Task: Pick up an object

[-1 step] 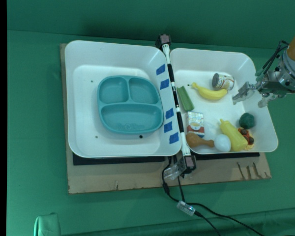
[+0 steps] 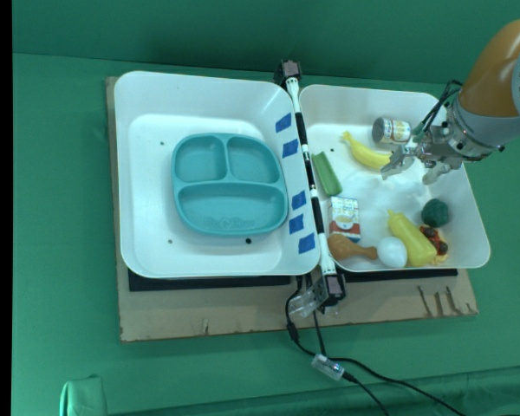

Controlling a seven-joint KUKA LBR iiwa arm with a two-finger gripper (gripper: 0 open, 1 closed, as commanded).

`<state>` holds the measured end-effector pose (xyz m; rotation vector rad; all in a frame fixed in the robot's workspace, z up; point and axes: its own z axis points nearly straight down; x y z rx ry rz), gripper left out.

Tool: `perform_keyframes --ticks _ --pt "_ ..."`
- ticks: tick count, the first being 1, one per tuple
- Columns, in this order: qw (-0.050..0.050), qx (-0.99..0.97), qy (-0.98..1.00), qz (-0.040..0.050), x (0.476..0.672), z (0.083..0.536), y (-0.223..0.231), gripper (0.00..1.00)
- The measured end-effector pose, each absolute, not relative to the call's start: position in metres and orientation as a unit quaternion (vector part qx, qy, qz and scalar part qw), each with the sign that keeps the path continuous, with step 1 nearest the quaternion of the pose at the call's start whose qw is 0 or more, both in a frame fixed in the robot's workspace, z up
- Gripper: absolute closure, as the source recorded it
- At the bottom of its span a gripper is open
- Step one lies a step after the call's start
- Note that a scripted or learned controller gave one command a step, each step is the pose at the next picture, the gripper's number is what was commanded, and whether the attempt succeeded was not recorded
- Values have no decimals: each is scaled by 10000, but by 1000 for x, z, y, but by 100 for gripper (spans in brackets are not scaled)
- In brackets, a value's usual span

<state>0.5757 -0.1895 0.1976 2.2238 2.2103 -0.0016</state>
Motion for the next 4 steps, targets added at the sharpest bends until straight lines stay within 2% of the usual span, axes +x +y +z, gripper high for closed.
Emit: perform_keyframes --ticks 1,2,3,4 --pt "79 7081 7060 22 653 186 -152 0" --pt "-333 7149 6978 -305 688 186 -154 0" --pt "-323 7154 6968 -406 686 198 -162 100" --pt "-284 7159 6966 -387 688 199 -162 0"
